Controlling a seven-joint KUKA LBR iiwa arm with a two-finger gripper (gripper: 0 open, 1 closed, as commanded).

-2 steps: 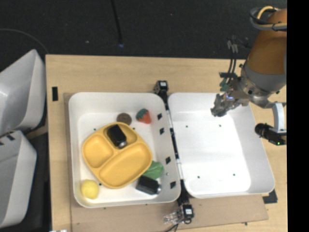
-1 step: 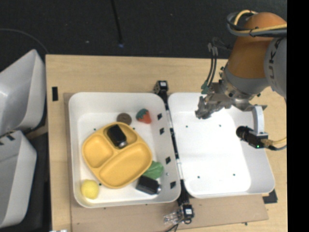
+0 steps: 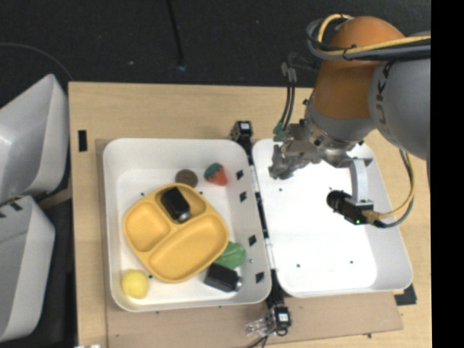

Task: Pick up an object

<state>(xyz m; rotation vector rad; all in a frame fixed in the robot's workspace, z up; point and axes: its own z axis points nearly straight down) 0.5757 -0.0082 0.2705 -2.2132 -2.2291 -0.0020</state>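
My gripper (image 3: pixel 281 164) hangs over the far left corner of the right bin (image 3: pixel 326 267), close to the divider between the bins. In the left bin (image 3: pixel 116 158) lies a yellow divided plate (image 3: pixel 177 241) with a black block (image 3: pixel 175 203) in its far compartment. Behind the plate sit a brown round piece (image 3: pixel 186 177) and a red strawberry-like toy (image 3: pixel 214 172). A green item (image 3: pixel 233 252) and a black object (image 3: pixel 222 278) rest by the plate's near right edge. A yellow ball (image 3: pixel 135 284) lies in the near left corner.
The grey and orange arm (image 3: pixel 355 71) comes in from the upper right, with a black fitting and cable (image 3: pixel 348 207) hanging over the right bin. White housings (image 3: pixel 29 143) stand to the left of the bench.
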